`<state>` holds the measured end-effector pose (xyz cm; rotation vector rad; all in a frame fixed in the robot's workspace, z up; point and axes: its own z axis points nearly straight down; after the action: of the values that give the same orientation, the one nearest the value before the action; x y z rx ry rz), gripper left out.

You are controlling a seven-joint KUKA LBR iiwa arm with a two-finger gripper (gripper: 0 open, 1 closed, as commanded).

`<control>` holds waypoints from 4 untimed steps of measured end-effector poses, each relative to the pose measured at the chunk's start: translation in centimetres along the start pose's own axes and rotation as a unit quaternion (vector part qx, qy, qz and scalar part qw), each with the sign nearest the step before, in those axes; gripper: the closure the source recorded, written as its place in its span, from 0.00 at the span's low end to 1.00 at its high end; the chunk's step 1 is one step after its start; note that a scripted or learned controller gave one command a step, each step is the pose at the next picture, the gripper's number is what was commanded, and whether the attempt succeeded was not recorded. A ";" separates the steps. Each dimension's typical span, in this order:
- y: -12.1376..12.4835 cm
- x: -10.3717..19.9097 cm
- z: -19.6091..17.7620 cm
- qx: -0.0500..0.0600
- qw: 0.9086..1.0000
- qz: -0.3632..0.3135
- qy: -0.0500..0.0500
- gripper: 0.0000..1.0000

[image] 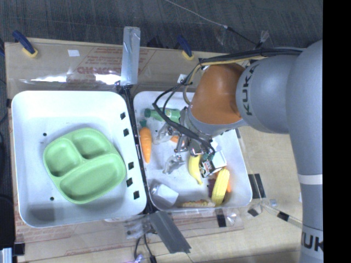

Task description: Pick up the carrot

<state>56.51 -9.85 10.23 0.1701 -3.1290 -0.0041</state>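
Against right bin's (241,163) left wall I see small orange plastic carrot (146,144), long axis 12-to-6. Two-finger gripper (176,160) sits near, carrot at its 10 o'clock. Jaw state: cannot tell. I judge leftward shift needed.

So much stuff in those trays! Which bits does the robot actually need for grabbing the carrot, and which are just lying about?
Needed for the job:
carrot, at the right bin's left wall
gripper, over the right bin's middle

Just lying about:
green divided plate in the left bin
banana
yellow toy
green bottle
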 end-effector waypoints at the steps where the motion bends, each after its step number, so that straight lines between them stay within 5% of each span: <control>1: 0.2 -0.4 -1.4 0.002 1.000 -0.005 -0.005 1.00; 2: 0.9 2.4 1.1 0.001 0.999 0.047 -0.004 1.00; 3: 0.9 2.4 1.1 0.001 0.999 0.047 -0.004 0.00; 4: -5.0 5.8 1.1 0.002 0.992 -0.124 -0.003 0.00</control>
<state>51.25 -15.40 9.17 0.5570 -3.0901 -0.0010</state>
